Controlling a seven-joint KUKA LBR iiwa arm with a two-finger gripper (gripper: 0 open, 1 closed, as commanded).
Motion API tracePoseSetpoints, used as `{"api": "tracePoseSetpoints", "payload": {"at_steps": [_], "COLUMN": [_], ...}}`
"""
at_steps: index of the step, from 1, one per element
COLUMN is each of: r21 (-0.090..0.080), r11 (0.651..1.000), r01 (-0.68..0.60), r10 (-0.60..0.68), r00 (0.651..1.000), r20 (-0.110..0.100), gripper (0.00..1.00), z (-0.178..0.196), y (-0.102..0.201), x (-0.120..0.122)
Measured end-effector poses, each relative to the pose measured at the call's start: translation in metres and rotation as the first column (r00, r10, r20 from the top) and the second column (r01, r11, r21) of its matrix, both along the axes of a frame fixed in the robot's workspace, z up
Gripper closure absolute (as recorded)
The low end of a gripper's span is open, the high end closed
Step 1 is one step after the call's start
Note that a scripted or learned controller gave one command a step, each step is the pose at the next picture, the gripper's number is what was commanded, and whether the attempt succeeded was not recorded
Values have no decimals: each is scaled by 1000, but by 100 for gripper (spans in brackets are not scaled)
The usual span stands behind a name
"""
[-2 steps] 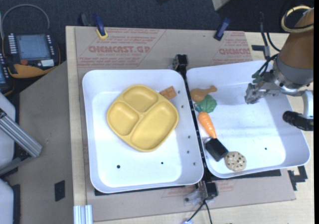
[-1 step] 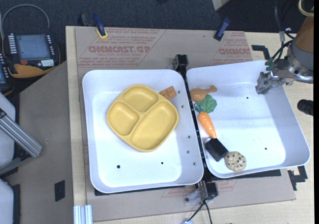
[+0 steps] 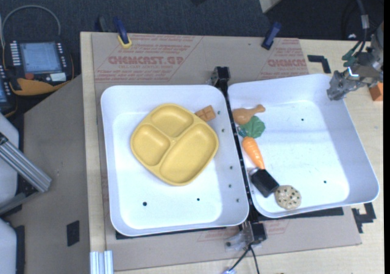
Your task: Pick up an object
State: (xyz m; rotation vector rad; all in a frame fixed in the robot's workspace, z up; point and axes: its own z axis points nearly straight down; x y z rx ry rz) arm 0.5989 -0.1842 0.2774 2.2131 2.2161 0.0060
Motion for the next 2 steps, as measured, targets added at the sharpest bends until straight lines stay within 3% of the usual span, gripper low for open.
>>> {"api": "tracePoseSetpoints", "payload": {"at_steps": [2], "r21": [6], "r11": [1000], "r01": [-4], "r10": [5], "r00": [1000], "r20": [-13], "gripper": [100], "z": [-35], "y": [106], "x": [-7]}}
